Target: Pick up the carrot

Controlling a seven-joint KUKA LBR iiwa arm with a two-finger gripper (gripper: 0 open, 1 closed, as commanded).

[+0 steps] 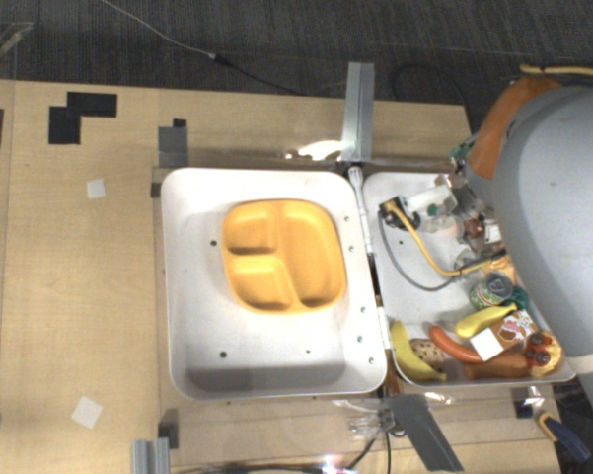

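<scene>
Looming largest at the frame's three o'clock edge, the grey robot arm [562, 215] with its orange band reaches down over the right shallow white bin [405, 294], and its gripper [464, 220] sits among cables and small hardware near the bin's upper right; whether that gripper is apart or together cannot be told from this angle. Toys crowd the bin's five o'clock corner. An orange-red tapered carrot [452, 343] lies on its side there, smooth and slightly glossy, running from ten o'clock down toward four o'clock, its lower end tucked under a small white square card [487, 345]. Just at its eight o'clock side rests a yellow banana [411, 353], curved along the bin's bottom edge, with a brown speckled cookie-like piece [426, 351] touching it. Another yellow curved toy [485, 318] lies just above the carrot, and a round green and dark item [495, 289] sits at its twelve o'clock. Well apart, toward nine o'clock, the left white bin [192, 294] holds a yellow divided plastic plate [279, 255] with three compartments. Both bins rest on a pale wooden desk [69, 294].
</scene>
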